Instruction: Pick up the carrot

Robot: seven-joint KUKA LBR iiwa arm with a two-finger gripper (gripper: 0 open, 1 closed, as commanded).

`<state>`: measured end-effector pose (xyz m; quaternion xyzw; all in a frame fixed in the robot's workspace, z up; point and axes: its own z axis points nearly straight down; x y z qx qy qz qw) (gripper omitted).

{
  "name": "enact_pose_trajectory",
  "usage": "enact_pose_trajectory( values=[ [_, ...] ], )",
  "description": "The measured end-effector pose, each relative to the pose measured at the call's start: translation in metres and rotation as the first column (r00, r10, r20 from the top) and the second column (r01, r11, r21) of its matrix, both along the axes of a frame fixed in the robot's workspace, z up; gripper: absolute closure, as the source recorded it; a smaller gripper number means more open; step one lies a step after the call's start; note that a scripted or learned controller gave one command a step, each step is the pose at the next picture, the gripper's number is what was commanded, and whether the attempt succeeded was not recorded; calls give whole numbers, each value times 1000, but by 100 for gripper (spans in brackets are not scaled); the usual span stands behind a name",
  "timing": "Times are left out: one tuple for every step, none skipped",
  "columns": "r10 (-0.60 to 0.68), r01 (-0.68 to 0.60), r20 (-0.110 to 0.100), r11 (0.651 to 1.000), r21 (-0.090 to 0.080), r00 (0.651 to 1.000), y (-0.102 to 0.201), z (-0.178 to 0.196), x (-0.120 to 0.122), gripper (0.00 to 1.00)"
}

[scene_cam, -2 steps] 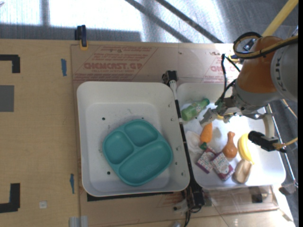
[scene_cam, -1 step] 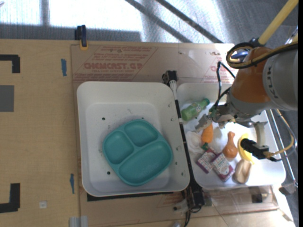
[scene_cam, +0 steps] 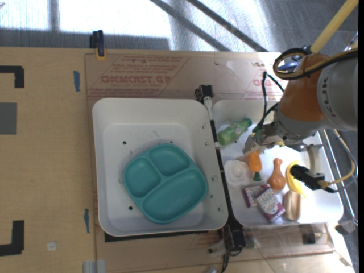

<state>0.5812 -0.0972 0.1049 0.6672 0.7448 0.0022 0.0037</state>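
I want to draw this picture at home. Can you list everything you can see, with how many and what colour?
Bins: two, white, side by side on the bench.
Plate: one, teal, three compartments, in the left bin.
Bottle: one, green, upper part of the right bin.
Carrot: one, orange with a green end, middle of the right bin.
Cup: one, white, left of the carrot.
Gourd-shaped toy: one, orange-tan, right of the carrot.
Banana: one, yellow, right side.
Packet: one, pink and purple, lower part.
Bread roll: one, tan, lower right.
Arm: one, grey with orange band, over the right bin.
Claw: one, dark, just above the carrot.
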Motion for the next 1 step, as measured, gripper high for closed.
enact_pose_trajectory(
  values=[
    [-139,139,0,990,5,990,65,84,45,100]
  ],
)
